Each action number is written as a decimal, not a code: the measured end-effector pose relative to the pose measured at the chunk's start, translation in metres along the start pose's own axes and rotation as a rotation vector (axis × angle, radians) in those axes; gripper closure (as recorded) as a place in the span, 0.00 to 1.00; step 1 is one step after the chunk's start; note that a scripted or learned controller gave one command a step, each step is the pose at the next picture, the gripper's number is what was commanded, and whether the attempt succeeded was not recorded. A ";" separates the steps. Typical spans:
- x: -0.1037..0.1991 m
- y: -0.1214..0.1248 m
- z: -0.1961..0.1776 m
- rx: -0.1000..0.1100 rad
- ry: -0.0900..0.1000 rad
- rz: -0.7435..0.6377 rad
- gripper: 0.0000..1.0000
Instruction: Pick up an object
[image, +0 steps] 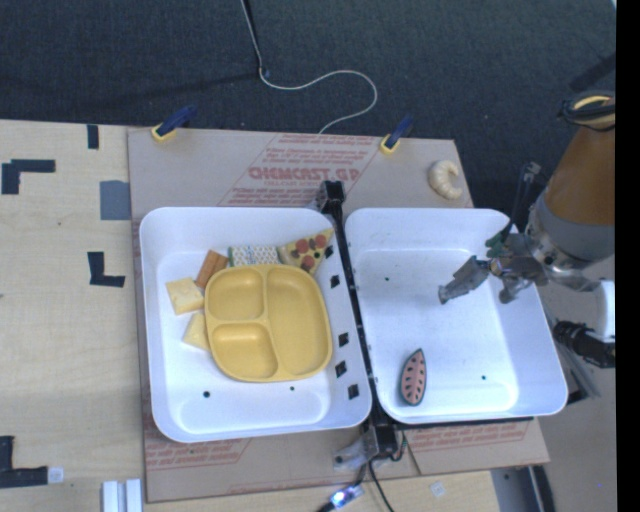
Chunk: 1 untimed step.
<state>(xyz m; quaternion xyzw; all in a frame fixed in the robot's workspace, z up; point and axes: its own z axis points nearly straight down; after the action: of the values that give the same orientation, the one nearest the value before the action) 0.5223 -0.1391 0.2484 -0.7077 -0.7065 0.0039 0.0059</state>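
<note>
Yellow divided plate (268, 322), pink seed-speckled slice (413, 377), white bins (520, 390)

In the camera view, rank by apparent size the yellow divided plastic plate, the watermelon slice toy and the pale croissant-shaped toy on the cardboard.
1. Yellow divided plastic plate
2. Watermelon slice toy
3. Pale croissant-shaped toy, close to the slice, so that order is unsure.

Robotics lab bench. Two white bins (160, 330) sit on a cardboard sheet (290, 175) held by blue-yellow clamps (172, 123), plywood top with black tape marks (28, 173), loose white cable (320, 85) on dark carpet, industrial arm (585, 190) at the right. Toy food (412, 377) and a yellow divided plate (268, 322) as test props.
</note>
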 end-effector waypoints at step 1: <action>0.000 0.002 -0.006 -0.012 -0.002 -0.003 0.00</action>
<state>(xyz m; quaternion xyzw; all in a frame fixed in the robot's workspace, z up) 0.5246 -0.1391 0.2544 -0.7067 -0.7076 0.0004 0.0006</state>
